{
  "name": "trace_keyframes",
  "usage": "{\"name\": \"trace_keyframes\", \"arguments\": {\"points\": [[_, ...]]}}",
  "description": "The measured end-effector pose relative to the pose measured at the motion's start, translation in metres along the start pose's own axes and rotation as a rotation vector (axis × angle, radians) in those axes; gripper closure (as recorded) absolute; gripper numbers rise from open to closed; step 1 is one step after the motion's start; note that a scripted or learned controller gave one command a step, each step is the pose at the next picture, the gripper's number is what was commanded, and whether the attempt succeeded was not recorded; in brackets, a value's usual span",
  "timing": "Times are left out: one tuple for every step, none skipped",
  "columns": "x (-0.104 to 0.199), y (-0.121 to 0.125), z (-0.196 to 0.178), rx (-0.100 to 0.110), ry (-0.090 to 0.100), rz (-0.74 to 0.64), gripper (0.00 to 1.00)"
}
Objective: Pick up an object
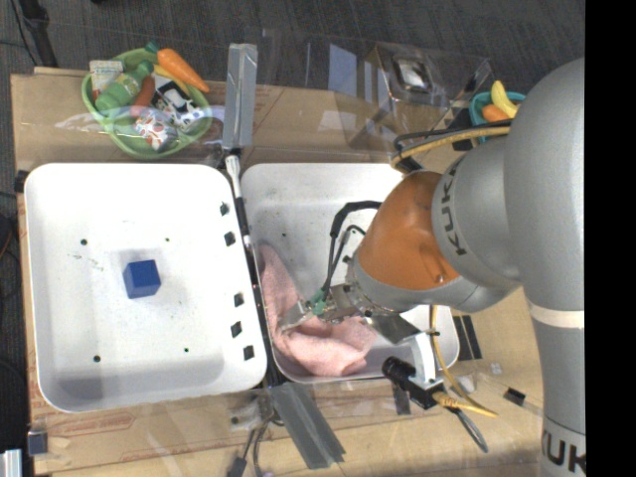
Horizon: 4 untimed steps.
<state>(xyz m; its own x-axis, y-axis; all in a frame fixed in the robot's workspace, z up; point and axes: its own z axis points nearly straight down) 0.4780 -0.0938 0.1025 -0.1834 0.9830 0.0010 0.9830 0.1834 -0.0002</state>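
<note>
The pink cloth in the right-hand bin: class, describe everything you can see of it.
The pink cloth looks soft and fuzzy, like fleece. It lies crumpled in the right bin, running along the wall beside the left bin and bunching at the near edge. The arm's wrist hangs over it and covers its right part, where the gripper reaches down.

I am reading only the black letters "KU" of the KUKA brand on my own grey arm point(497, 229), and again near the view's lower right corner.
</note>
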Motion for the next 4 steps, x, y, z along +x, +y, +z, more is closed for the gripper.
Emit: {"name": "trace_keyframes", "arguments": {"points": [[0.000, 0.000, -0.009, 0.002, 0.001, -0.005, 1.00], [0.000, 0.000, -0.009, 0.002, 0.000, -0.005, 0.00], [0.069, 0.031, -0.089, 0.002, 0.000, 0.290, 0.00], [-0.011, 0.044, -0.104, 0.004, 0.000, 0.484, 0.00]]}}
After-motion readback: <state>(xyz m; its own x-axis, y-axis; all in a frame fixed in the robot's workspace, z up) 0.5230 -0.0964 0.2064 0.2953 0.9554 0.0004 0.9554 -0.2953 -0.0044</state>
